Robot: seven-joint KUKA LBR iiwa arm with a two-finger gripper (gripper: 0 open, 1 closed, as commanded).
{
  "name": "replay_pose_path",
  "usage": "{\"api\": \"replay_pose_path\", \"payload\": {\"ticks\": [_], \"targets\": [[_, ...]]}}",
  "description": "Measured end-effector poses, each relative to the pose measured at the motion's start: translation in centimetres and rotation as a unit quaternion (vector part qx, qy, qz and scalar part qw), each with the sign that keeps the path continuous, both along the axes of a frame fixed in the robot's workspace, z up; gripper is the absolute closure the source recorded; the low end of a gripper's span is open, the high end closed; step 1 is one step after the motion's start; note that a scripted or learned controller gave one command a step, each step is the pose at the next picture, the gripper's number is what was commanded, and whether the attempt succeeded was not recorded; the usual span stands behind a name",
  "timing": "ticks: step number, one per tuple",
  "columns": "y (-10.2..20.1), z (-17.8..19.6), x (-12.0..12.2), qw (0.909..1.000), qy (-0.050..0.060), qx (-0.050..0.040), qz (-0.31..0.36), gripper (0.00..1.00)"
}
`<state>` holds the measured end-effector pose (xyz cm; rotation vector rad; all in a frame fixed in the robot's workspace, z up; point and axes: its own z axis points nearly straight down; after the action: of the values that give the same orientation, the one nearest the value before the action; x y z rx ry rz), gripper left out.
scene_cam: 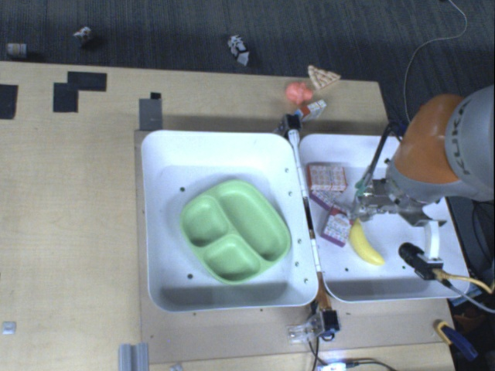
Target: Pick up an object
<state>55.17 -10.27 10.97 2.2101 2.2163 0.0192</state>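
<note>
the gripper [362, 207] hangs low over the right bin [340, 280], just beside the yellow banana [365, 246] and the small purple packets [336, 228]. how the fingers stand, i cannot tell from here. a pink patterned box [327, 178] lies behind them in the same bin. the left bin [162, 207] holds a green divided plate [234, 229].

The arm [456, 149] is cut off by the frame's right edge. Its gripper [370, 204] hides part of the right bin [433, 284], and the fingers are too blurred to read. Small items on the floor [193, 14] at the top are too small to tell. A blue thing [458, 340] at lower right is cropped.
</note>
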Motion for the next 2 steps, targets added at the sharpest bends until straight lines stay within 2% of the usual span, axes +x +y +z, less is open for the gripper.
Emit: {"api": "replay_pose_path", "payload": {"ticks": [1, 2], "targets": [[0.0, 0.0, 0.0, 1.0, 0.0, 0.0, 0.0, 0.0], [0.1, 1.1, 0.1, 1.0, -0.002, 0.0001, 0.001, 1.0]]}}
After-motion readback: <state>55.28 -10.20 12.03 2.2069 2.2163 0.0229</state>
